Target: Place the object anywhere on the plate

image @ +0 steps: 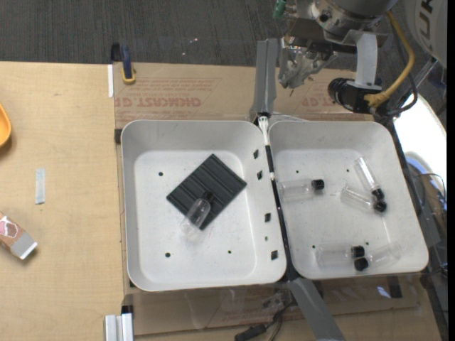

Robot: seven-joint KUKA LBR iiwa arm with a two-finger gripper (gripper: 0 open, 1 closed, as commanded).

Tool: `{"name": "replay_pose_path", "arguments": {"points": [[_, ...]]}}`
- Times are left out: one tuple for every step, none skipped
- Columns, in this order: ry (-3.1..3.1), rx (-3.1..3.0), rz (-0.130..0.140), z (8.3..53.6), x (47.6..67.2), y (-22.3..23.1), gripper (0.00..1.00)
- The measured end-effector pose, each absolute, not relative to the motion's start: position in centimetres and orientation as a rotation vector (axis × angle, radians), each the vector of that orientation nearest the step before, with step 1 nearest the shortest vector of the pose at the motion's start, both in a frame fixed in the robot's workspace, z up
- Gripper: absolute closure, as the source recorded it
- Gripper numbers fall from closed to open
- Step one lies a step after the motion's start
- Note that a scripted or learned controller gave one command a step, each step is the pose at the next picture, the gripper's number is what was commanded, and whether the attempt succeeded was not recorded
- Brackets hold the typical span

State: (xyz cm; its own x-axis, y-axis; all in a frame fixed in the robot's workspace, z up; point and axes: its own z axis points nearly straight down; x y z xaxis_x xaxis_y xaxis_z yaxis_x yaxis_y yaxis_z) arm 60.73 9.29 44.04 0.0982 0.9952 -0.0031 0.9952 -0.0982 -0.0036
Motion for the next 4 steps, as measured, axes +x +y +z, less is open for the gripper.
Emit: {"name": "replay_pose_path", "arguments": {"points": [[-1.685,-2.653,0.007,44.0,64.2,6.0,1.0],[-1.685,-2.652,0.007,44.0,64.2,6.0,0.0],[-1.975,-2.441,0.007,36.5,65.1,16.6,0.0],[-1.976,-2.441,0.014,37.2,65.1,16.6,1.0]]}}
